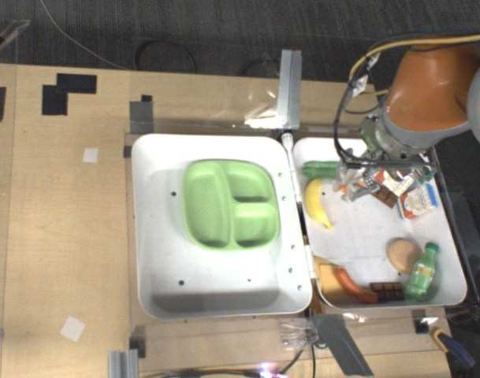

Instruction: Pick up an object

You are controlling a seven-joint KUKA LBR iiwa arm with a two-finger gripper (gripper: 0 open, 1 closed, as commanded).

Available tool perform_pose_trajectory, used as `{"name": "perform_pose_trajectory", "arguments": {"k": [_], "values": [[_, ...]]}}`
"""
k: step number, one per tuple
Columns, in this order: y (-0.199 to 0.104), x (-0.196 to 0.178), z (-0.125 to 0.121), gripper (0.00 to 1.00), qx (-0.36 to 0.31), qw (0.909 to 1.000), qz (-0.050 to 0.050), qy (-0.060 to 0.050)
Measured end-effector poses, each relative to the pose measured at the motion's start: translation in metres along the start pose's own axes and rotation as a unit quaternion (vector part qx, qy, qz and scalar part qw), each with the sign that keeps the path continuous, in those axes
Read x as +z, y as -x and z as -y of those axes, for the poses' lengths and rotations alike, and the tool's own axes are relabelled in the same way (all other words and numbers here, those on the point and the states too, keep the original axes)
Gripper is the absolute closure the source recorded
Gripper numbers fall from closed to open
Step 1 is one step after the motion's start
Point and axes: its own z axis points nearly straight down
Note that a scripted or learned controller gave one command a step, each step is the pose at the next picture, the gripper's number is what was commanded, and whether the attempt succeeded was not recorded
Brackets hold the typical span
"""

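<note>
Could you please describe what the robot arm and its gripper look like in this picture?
The arm has a large rounded orange section joined to a pale grey body at the right. Below it sits a greyish wrist with dark metal parts. A yellow cable arcs over the top, and thin black cables loop down the side. The gripper looks small, dark and metallic.

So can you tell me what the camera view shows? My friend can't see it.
A grey and orange robot arm reaches from the right, its claw low over the right bin, near a banana, a green bottle and some snack packets. The left bin holds a green tray with compartments.
</note>
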Motion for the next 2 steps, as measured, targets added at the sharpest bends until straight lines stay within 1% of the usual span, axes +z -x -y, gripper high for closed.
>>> {"name": "perform_pose_trajectory", "arguments": {"k": [1, 2], "values": [[-0.0085, -0.0186, 0.1042, 1.0, -0.11, 0.9939, -0.003, 0.0], [-0.0067, -0.0182, 0.1019, 0.0, -0.112, 0.9938, -0.002, 0.001]]}}
